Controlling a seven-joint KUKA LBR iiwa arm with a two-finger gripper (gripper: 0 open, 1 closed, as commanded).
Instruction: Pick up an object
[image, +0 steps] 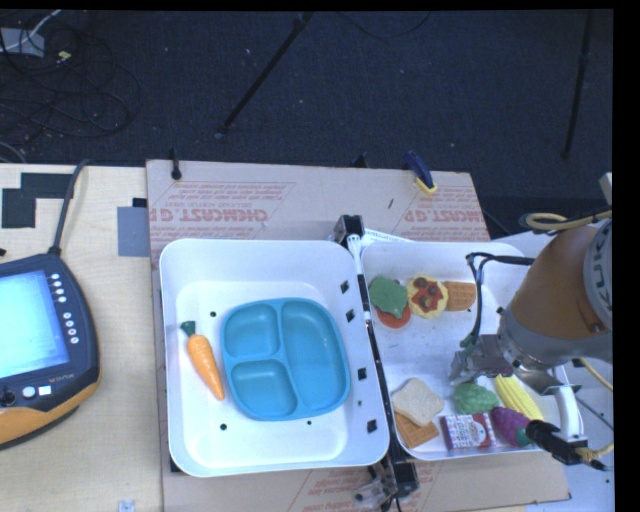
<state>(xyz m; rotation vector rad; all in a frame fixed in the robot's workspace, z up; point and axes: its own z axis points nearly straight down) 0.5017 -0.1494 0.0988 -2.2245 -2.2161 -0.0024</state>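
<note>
Two white bins (175, 300) on cardboard, fingers (470, 368) low beside green toy (476, 398), spread unclear.

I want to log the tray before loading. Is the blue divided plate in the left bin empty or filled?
Empty. The blue plate shows bare blue in all three compartments; the toy carrot lies beside it on the bin floor.

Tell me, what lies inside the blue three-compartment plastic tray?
Nothing shows inside the blue three-compartment plastic tray: all compartments look bare. The orange toy carrot lies beside it. What's underneath is covered.
</note>
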